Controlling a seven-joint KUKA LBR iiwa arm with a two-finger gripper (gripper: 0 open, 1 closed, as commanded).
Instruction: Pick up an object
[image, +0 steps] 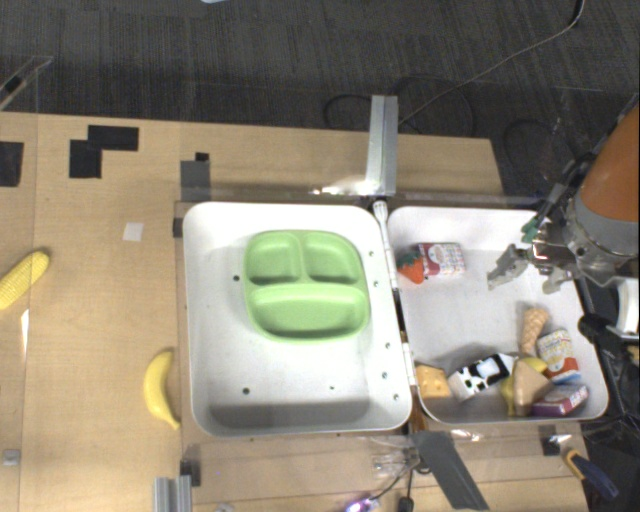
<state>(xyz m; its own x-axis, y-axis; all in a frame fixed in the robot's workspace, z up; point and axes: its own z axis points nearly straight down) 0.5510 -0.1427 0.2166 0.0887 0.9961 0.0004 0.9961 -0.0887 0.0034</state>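
Robot arm (612, 190), cut off at the right edge, reaching over two white bins on a wooden tabletop (90, 290).

The left bin (215, 400) holds a green divided plate (304, 283). The right bin (455, 318) holds a small carton (432, 261) at its far left and a hard-to-identify jumble of toys (520, 375) along its near side. The gripper (530, 268) hovers over the right bin's far right, fingers spread, holding nothing.

No text, brand or number is legible anywhere. The small carton (438, 260) left of the pincer (528, 268) bears a label too blurred to read.
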